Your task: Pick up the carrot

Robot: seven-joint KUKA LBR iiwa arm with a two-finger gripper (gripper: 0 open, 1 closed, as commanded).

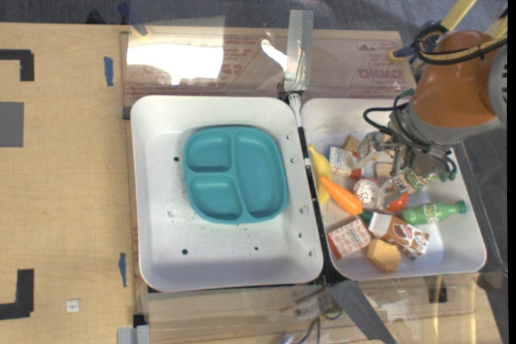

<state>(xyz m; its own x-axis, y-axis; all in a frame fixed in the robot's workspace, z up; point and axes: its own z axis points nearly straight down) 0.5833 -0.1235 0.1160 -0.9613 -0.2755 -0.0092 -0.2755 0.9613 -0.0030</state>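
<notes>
The carrot point(339, 195) lies in the right bin point(476, 250), near the left wall of that bin, about halfway down the picture. It is orange and lies on a slant, with its thick end up and to the left. A yellow banana point(319, 162) lies just above it, and the two look like they touch. A small box with red print point(348, 238) sits just below the carrot.

The hand point(401, 165) hangs over the upper right part of the same bin, under the arm's orange band point(453, 89). It is near the carrot but apart from it, to the right. The hand is dark and mixed in with the toys under it, so I cannot tell how far open it is or if it has hold of anything.

A green bottle point(434, 211) lies on its side at the right of the pile. The left bin point(153, 254) holds a blue-green tray point(236, 173) with three parts.
</notes>
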